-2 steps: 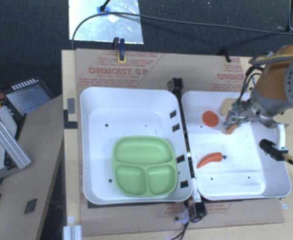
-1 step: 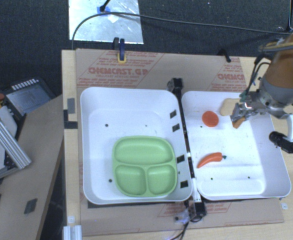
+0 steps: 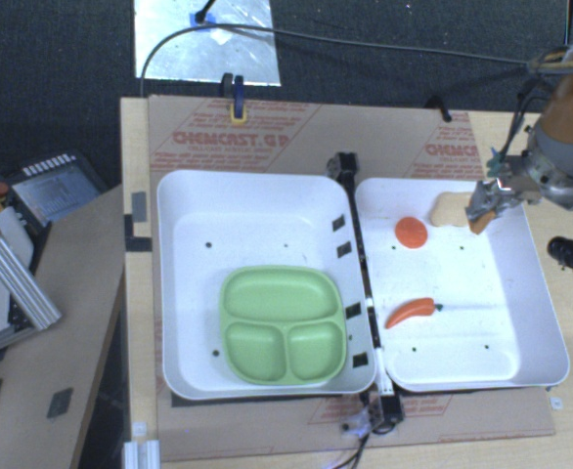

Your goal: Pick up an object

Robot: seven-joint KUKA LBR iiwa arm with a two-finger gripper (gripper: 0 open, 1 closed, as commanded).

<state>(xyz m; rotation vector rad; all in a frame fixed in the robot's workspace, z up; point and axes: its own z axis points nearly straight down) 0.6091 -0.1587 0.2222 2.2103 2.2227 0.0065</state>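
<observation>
A: So, starting at the left: lifted anything yet?

B: Nothing to report there. In the left bin (image 3: 197, 281), lower middle of the frame, just a green divided plate (image 3: 282, 325), lying flat on the bin floor, apparently untouched.

A: And across the divider, right of centre?

B: Three small things on the floor of the right bin (image 3: 502, 296). Lowest, close to the divider, an orange carrot-shaped piece (image 3: 410, 312). Above that, a round orange piece (image 3: 412, 233). Further right and a little higher, toward the bin's far wall, a pale beige lump (image 3: 448, 210).

A: And the gripper?

B: Upper right of the frame: gripper (image 3: 484, 210) low over the right bin, just beside the right end of the beige lump, perhaps touching. Spread or pressed together? Impossible to tell from this angle, too small and dark. Something brownish at the tip, unclear whether part of the tool or of an object.

A: How far along, then?

B: Judging from that: approach made, grasp unconfirmed, lift not yet done. All three pieces seemingly resting on the bin floor, none visibly pinched. Left to do: closing on one piece, probably the beige lump as the nearest, then raising clear of the bin.
</observation>
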